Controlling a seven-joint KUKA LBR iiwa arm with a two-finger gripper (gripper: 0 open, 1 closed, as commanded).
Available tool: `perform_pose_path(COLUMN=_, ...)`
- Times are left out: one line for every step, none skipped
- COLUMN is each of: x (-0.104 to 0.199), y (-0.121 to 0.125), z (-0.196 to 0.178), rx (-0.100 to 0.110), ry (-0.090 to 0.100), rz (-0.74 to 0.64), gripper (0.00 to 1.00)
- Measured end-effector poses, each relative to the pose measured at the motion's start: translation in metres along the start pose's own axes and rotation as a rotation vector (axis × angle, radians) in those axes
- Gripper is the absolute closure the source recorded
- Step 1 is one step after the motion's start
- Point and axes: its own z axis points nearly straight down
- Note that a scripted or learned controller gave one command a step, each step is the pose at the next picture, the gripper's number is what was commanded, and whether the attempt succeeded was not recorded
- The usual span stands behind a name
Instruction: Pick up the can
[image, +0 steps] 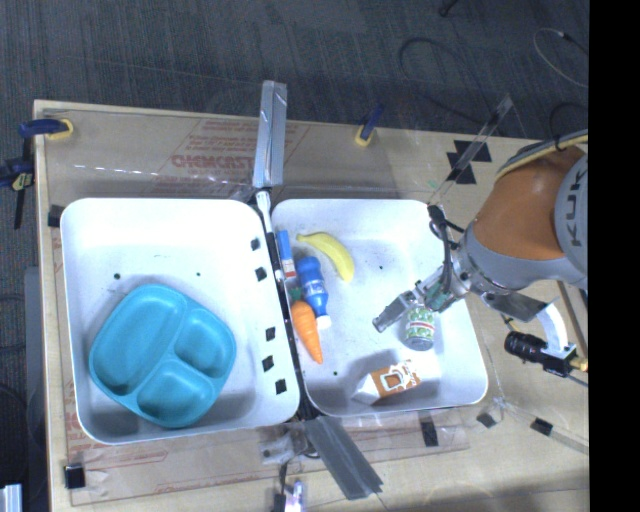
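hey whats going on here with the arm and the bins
A grey KUKA arm with an orange band reaches in from the right, its end effector low in the right bin, right at a small can. Whether it actually grips the can is not clear from this angle. A banana, a blue bottle, a carrot and a small orange carton lie around it. The left bin holds a blue divided plate.

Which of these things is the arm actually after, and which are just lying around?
For the job: can, gripper right beside it.

Lying about: banana, blue bottle, carrot, small carton, blue divided tray.
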Motion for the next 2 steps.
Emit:
perform_pose_path(x=0.0014, y=-0.0006, z=0.0297, rx=0.0, ry=0.001, rz=-0.006, gripper=0.0)
perform_pose_path(x=0.0012, y=-0.0008, z=0.0296, rx=0.0, ry=0.0, rz=-0.005, gripper=0.0)
